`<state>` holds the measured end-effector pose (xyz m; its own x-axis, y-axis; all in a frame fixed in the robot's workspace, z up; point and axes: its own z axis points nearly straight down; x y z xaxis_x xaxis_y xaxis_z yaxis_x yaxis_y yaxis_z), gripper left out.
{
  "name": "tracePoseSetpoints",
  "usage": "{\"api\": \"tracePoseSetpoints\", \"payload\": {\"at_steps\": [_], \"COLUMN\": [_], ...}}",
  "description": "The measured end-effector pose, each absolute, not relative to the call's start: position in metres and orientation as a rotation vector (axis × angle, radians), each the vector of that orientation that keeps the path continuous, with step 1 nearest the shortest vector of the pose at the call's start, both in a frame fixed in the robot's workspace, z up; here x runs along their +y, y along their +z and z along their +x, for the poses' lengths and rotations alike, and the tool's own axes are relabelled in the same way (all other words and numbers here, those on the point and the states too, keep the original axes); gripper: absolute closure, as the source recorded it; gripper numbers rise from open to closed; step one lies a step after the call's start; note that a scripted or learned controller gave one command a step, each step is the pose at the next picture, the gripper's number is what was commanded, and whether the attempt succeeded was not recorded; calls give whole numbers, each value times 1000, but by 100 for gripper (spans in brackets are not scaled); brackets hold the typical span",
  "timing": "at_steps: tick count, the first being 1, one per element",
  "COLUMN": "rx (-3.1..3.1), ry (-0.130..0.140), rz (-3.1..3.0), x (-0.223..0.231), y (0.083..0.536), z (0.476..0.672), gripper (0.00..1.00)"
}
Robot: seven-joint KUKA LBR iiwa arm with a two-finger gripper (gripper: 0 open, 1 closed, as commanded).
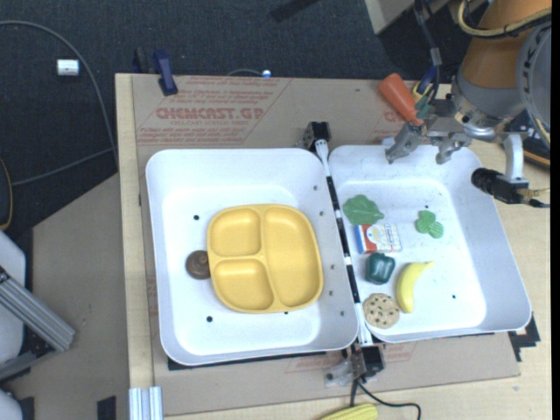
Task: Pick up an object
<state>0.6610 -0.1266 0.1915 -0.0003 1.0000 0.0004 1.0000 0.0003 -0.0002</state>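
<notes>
Gripper (pixel 426 150) hovers over right bin (pixel 490 261) far edge, jaws spread, nothing between them. Candidates cluster by the near-left corner: banana (pixel 409 285), cookie (pixel 381 310), teal pepper (pixel 379 268). Risk: tight packing, so a descent may nudge neighbours or close on two items.

Plastic, metal and board under my arm

My hand (pixel 425 144) looks like bare grey metal with a dull sheen. Both white bins (pixel 166 234) look like smooth, slightly glossy plastic, and the yellow divided plate (pixel 262 257) is a softer, satin plastic. The banana (pixel 409 284) and the green pieces (pixel 361 208) have a moulded plastic look. The table (pixel 219 108) top is matt, printed brown board.
</notes>
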Motion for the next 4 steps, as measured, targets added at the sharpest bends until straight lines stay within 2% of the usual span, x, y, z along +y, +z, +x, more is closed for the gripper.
{"api": "tracePoseSetpoints", "payload": {"at_steps": [1, 2, 3, 4], "rx": [-2219, -2223, -2221, -2222], "ry": [2, -7, -9, -1], "rz": [-2221, -2223, -2212, -2218], "x": [-108, -156, -219, -159], "y": [108, 90, 86, 85], "z": [588, 584, 622, 607], "gripper": [0, 0, 0, 0]}}
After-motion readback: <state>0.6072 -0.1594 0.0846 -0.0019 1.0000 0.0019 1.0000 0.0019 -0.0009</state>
